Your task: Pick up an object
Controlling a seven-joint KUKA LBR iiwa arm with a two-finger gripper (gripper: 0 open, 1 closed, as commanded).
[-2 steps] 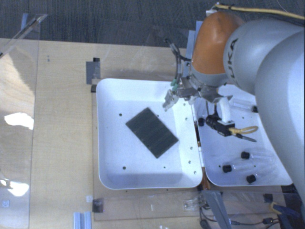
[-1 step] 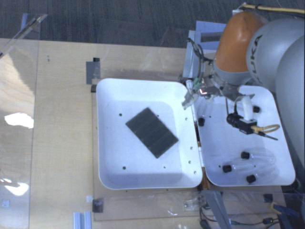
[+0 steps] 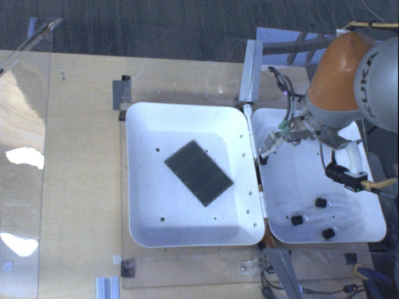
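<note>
Pad (image 3: 199, 172), flat, dark and rectangular, lies in the left bin (image 3: 140, 223); the right bin (image 3: 368, 232) holds small black pieces, perhaps caps (image 3: 321, 202). Gripper (image 3: 269, 147) state unclear.

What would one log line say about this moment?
arm: over right bin | left bin: dark flat sheet | right bin: clear item with black caps | grasp: none seen
</note>
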